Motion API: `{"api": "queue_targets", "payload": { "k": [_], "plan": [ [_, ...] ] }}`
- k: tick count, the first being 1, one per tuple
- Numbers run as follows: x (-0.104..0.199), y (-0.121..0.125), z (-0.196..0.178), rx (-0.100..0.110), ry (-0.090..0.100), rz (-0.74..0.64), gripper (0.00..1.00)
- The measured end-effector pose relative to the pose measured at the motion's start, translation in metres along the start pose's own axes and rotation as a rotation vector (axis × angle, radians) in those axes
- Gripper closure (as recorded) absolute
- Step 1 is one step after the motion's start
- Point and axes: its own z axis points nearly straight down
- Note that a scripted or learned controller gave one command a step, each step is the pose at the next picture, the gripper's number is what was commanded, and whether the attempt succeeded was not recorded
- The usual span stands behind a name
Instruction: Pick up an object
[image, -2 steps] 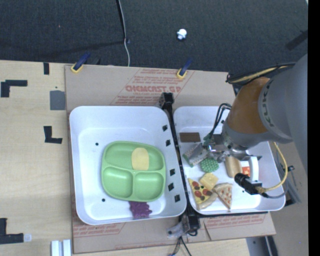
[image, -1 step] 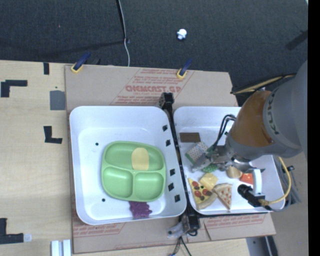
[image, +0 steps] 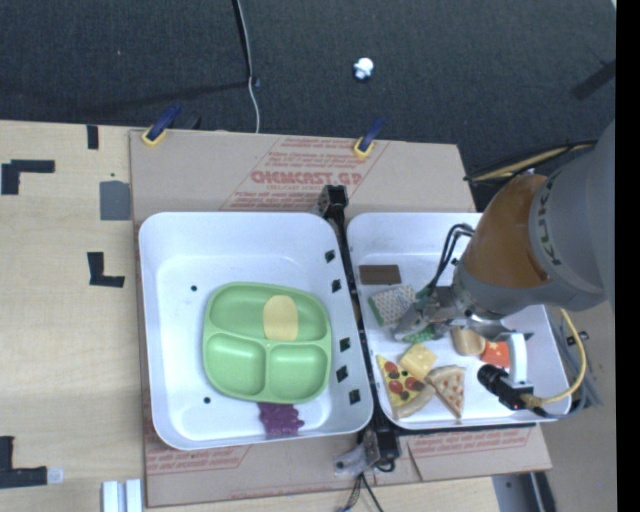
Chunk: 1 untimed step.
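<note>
The grey arm (image: 560, 230) with its orange band (image: 508, 245) reaches in from the right and bends down over the right-hand white bin (image: 400, 225). Its hand (image: 428, 312) sits low among the toy food there, close to a green-grey netted piece (image: 390, 300), but whether it is spread or pressed together cannot be told, and nothing can be seen pinched in it. Around it lie a small brown block (image: 380, 274) toward the far side, a yellow cheese-like wedge (image: 418, 358), two pizza slices (image: 403, 382) near the front wall, a tan lump (image: 466, 341) and a red-orange piece (image: 495, 352) just beside that lump. The left-hand bin (image: 170, 250) carries a green divided plate (image: 240, 350) with a pale yellow oval (image: 281, 318) resting in its far compartment, and a purple bunch of grapes (image: 281, 419) lies just in front of the plate. Both bins sit on a cardboard sheet (image: 200, 170) laid over the wooden surface (image: 60, 330).
</note>
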Motion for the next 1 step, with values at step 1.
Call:
{"api": "queue_targets", "payload": {
  "k": [1],
  "plan": [
    [0.062,0.0589,-0.0941,-0.011,-0.003,-0.007,1.0]
  ]
}}
